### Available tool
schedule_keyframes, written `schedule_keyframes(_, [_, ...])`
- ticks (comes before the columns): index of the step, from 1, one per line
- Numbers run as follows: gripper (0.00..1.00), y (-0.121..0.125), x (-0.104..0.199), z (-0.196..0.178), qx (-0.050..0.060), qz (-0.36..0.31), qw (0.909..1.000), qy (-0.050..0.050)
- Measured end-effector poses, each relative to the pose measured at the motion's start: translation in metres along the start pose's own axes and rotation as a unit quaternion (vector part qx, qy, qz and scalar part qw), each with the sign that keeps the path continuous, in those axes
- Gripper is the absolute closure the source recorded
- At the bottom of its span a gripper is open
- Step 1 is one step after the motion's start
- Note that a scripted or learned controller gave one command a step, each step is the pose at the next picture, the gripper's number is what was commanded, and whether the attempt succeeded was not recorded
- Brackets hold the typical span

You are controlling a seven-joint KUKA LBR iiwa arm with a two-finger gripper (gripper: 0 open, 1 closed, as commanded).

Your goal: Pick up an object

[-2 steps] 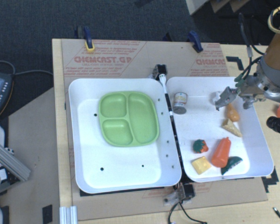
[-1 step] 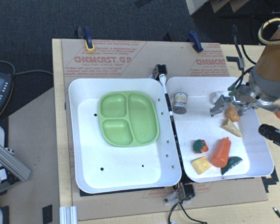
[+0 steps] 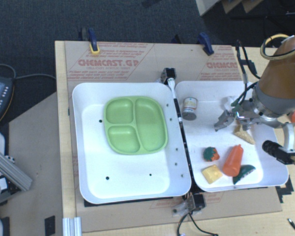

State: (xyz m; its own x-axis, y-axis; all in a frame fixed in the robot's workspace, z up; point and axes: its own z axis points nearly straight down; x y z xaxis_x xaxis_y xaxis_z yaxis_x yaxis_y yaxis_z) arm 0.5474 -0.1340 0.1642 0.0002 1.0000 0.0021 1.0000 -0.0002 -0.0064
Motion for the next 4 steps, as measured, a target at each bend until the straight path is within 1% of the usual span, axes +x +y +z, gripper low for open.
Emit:
schedule_keyframes(1, [0.0, 0.006, 0.002, 0.061, -0.001, 0.0, 1.0, 0.0])
schedule_keyframes(2, [0.0, 0.006, 0.003, 0.081, -0.001, 0.0, 1.0, 0.0])
schedule_keyframes(3, [1.0, 0.006, 0.003, 0.069, -0.003, 0.0, 1.0, -0.001])
schedule_keyframes(4, [1.0, 0.005, 0.006, 0.006, -0.007, -0.001, 1.0, -0.002])
